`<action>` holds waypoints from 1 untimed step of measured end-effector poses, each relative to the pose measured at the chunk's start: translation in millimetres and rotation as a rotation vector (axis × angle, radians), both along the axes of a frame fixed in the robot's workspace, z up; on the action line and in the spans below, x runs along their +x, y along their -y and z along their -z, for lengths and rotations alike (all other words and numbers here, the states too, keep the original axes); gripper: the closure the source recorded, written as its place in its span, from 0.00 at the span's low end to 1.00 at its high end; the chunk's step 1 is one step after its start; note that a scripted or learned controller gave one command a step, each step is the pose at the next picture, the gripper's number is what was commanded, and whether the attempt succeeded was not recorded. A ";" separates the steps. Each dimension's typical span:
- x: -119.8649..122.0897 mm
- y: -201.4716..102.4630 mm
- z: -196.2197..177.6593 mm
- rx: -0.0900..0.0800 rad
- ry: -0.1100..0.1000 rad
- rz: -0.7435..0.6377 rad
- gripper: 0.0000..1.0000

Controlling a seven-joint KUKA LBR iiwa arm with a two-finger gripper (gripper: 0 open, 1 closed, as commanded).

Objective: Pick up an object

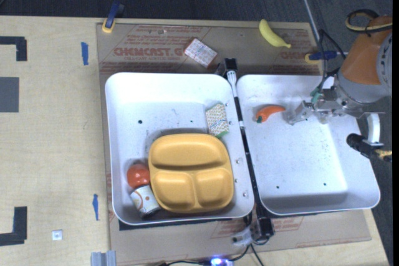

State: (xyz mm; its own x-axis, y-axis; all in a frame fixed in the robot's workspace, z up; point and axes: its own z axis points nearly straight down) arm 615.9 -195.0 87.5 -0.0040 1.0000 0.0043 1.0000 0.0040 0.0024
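Gripper [298,113] of the grey arm [368,81] hangs low over the right shallow white bin [312,196], its tips just beside the small orange carrot-shaped toy [269,113] near that bin's upper left; nothing sits between the tips, and whether they are spread or closed cannot be told at this size. By that evidence the pick is not yet made: the approach looks nearly done, while the closing and the lift are left. Going from largest to smallest, the 2 bins sit side by side, meeting at a dark central divider [240,134], and the right one offers broad bare floor below and to the right of the toy, so the arm probably has room to shift. The left shallow white bin [124,109] is crowded by a large yellow 3-compartment plastic tray [190,171], with a round red-orange ball [138,175] and a small white-and-orange can [144,199] wedged at its lower left and a patterned packet [217,118] by the divider. Outside, a yellow banana [273,34] and a small checkered packet [199,52] lie on the brown board [143,50].
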 end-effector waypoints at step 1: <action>24.6 -55.8 2.0 -0.005 0.001 0.002 0.00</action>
State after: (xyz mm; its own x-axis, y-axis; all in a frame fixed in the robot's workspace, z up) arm 640.6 -139.2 85.5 -0.0017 1.0000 -0.0009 1.0000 0.0017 0.0038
